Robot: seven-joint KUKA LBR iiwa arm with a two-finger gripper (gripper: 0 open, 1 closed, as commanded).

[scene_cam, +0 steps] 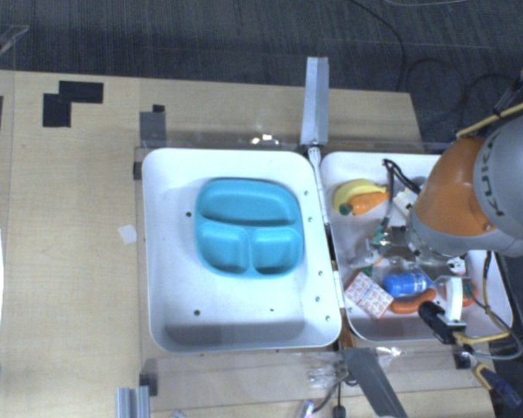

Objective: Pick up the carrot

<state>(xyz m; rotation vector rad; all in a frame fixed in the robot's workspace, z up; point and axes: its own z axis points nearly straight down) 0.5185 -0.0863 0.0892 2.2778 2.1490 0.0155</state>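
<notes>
The carrot (370, 204), short and orange, lies at the back left of the right bin (356, 322), pressed against a yellow banana (352, 191). My gripper (390, 244) hangs below the arm's orange band (449, 194), low over the middle of the right bin. It is a little in front of and to the right of the carrot, apart from it. The wrist and cables hide much of the gripper.
A blue bottle (406, 283), a red-and-white checkered pack (368, 293) and an orange-red item (408, 304) lie at the front of the right bin. The left bin (170, 259) holds a blue divided plate (248, 225). A metal post (315, 103) stands between the bins at the back.
</notes>
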